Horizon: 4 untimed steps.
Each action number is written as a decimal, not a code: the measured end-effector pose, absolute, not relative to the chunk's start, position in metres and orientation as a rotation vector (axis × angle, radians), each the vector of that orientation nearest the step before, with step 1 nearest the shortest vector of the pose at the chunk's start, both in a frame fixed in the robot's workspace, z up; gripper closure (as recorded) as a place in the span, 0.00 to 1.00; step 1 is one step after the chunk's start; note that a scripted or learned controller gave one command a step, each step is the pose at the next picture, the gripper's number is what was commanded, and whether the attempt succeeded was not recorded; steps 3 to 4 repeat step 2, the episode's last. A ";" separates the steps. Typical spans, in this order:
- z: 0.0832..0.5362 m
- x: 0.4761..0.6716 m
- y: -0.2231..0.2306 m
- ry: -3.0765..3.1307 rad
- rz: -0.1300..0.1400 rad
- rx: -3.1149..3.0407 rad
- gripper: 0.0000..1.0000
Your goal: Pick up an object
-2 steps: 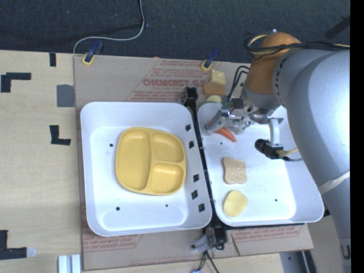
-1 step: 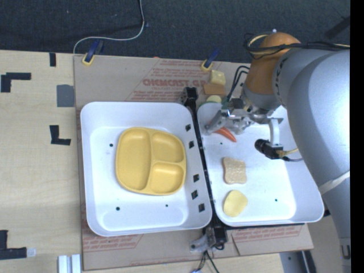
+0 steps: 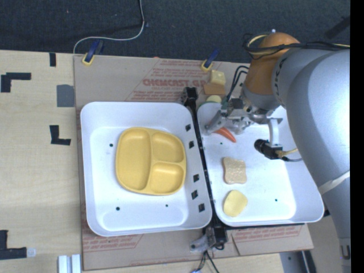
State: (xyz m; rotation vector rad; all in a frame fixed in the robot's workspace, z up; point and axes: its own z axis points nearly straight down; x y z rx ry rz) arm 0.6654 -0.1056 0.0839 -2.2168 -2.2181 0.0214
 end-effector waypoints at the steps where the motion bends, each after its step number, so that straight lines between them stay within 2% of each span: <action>1: 0.084 0.665 -0.106 -2.218 0.020 -2.215 0.00; 2: 0.084 0.665 -0.109 -2.218 0.011 -2.213 0.00; 4: 0.084 0.665 -0.109 -2.218 0.011 -2.213 0.00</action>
